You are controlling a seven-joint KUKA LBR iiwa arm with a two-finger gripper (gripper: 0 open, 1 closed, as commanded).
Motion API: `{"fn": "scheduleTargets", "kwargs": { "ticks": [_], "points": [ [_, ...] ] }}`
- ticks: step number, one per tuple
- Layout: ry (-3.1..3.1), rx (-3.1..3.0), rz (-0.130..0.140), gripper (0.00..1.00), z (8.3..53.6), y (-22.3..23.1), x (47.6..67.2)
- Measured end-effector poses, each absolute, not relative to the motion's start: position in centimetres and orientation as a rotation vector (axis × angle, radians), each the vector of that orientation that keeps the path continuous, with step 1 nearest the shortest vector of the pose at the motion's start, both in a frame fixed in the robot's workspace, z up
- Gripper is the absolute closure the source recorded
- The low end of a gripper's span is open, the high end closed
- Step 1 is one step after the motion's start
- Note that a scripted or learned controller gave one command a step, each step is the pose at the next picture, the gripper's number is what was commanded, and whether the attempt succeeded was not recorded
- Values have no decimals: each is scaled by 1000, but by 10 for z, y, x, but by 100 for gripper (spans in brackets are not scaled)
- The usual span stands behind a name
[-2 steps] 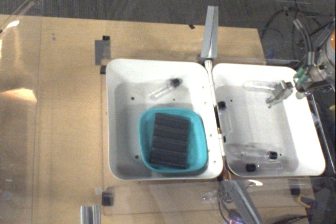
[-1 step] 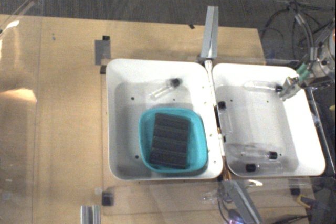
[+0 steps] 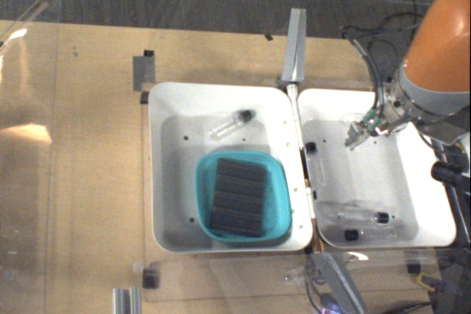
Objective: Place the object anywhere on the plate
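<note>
**Operator:** I'm looking at the teal plate in the left bin, and a dark ribbed block is already lying flat on it. A clear tube is resting just behind the plate.

**Supervisor:** Where's the gripper?

**Operator:** It's hovering over the right bin, near its far edge, carrying nothing I can make out. Whether it's open or closed, I can't tell. Another clear tube is lying near that bin's front wall.

**Supervisor:** So, finished?

**Operator:** If the block is the object, I'm judging it done.
</note>
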State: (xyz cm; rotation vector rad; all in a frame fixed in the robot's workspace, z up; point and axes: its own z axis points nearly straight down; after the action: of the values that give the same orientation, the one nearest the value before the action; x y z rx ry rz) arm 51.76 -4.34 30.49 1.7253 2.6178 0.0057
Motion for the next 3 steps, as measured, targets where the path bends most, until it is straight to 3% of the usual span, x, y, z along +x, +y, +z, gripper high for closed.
{"fn": "scheduleTargets", "kwargs": {
  "ticks": [1,2,3],
  "points": [
    [2784,1448,5,100,191,31,551],
    [2784,1448,5,0,191,31,551],
    [2829,1338,6,0,313,-75,532]
  ]
}}
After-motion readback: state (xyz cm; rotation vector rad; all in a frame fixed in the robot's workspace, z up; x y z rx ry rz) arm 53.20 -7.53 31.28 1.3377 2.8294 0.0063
